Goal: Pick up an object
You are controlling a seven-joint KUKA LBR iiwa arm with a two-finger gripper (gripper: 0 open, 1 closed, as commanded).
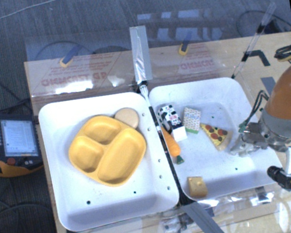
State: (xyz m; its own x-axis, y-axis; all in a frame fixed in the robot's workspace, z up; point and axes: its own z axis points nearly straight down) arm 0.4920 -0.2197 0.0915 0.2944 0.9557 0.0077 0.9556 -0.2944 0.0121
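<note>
Both bins are white: the left bin [72,208] carries a few small dark dots, and the right bin [243,171] looks slightly bluish-white. In the left bin, a yellow divided plate [107,149] has a pale tan round cookie [127,117] at its upper right edge. In the right bin, a toy cow [168,117] is patched black and white; the carrot [171,144] is orange with a green tip. A small pouch [192,119] shows a fine speckled print with green. The pizza slice [215,133] is yellow with red spots. A mustard-brown block [197,186] sits lower centre. The worktop [94,72] is light brown cardboard with reddish lettering. The arm [289,103] at right is orange and grey.
</note>
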